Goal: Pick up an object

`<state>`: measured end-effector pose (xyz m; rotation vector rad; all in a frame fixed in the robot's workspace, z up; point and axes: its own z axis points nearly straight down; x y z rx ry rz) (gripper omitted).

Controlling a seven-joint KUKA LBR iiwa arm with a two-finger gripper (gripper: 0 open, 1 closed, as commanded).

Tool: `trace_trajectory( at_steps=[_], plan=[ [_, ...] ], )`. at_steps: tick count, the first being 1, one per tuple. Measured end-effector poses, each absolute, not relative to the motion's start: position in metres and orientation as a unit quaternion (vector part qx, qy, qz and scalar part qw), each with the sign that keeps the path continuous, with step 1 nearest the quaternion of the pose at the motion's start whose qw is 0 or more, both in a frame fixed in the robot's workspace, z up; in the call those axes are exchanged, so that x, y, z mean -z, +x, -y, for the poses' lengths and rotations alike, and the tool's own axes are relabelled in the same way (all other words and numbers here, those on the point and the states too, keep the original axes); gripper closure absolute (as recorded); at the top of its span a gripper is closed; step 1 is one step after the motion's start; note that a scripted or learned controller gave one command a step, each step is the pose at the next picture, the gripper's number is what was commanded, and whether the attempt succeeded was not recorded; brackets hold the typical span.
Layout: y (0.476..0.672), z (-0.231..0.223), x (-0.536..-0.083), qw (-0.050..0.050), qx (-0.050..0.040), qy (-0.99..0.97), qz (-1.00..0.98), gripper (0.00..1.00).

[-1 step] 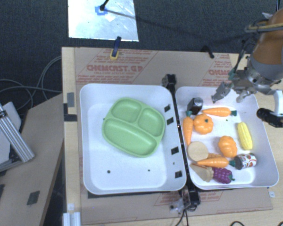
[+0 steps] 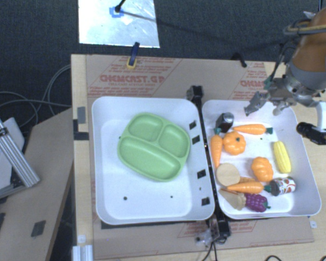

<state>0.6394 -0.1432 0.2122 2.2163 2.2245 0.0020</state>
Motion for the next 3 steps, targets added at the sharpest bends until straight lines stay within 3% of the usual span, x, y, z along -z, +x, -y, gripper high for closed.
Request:
trace_trajectory(
  at_steps=[1,3],
  plan=[
    [0.647,0.140,-0.153,-0.001,0.0007,0.705,-0.709,0.00],
    [0.651,0.146,-0.110,0.006,-0.0045,0.705,-0.709,0.00]
  ],
)
